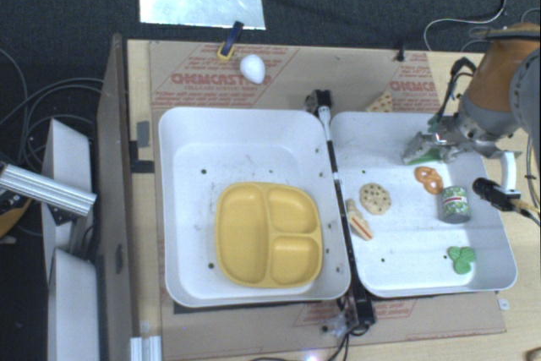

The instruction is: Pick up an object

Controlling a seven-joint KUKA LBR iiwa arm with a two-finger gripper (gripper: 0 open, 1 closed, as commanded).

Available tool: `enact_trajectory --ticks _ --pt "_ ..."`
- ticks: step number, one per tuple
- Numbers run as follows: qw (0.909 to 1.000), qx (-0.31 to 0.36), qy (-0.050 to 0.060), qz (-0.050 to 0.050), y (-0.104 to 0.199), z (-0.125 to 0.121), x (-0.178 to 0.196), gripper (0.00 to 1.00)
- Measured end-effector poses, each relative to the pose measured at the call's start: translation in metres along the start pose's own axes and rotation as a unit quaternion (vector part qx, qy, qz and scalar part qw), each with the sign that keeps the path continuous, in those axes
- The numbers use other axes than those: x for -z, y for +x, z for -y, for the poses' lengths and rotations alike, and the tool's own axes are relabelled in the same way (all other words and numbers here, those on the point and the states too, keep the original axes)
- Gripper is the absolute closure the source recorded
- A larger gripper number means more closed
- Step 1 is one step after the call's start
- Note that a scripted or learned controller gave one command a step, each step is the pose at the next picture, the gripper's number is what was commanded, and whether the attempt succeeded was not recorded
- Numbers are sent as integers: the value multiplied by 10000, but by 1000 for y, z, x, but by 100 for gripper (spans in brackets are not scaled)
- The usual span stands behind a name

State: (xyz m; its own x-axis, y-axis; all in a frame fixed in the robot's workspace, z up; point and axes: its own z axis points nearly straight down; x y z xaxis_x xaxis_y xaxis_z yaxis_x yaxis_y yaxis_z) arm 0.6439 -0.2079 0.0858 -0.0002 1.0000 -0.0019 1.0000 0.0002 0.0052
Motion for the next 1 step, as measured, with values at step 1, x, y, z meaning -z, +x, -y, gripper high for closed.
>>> enact_trajectory --ticks 1 --pt "10000 24 -5 -29 4 -2 13 100"
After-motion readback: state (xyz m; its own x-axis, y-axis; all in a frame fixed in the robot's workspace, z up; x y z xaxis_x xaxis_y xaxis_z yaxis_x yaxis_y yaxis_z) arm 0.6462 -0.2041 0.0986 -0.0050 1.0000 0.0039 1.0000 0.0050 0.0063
